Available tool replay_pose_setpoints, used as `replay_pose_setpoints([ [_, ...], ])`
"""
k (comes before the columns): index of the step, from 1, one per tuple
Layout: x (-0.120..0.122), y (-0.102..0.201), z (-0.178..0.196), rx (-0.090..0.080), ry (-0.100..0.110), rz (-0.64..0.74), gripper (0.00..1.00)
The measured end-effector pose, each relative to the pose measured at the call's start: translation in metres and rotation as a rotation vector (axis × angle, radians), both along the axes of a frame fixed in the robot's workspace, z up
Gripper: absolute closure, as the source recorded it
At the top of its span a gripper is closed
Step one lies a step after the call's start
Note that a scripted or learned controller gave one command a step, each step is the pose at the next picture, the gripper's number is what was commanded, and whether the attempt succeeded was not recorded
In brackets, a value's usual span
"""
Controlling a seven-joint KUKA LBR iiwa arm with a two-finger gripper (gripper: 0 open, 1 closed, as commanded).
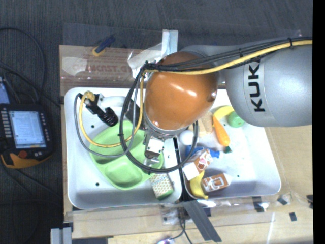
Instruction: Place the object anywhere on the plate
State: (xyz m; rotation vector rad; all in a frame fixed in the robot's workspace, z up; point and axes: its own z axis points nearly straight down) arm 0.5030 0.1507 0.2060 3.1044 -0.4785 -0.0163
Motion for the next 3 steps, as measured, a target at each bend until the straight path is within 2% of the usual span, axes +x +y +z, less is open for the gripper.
replay_pose_setpoints([
  [1,0.091,-0.029,-0.037,0.002,-0.001,0.033,1.0],
  [2,0.055,0.026,-0.091,0.01,-0.035,-0.044,1.0],
  [3,0.019,0.004,0.037,0.003,-0.019,-0.103,1.0],
])
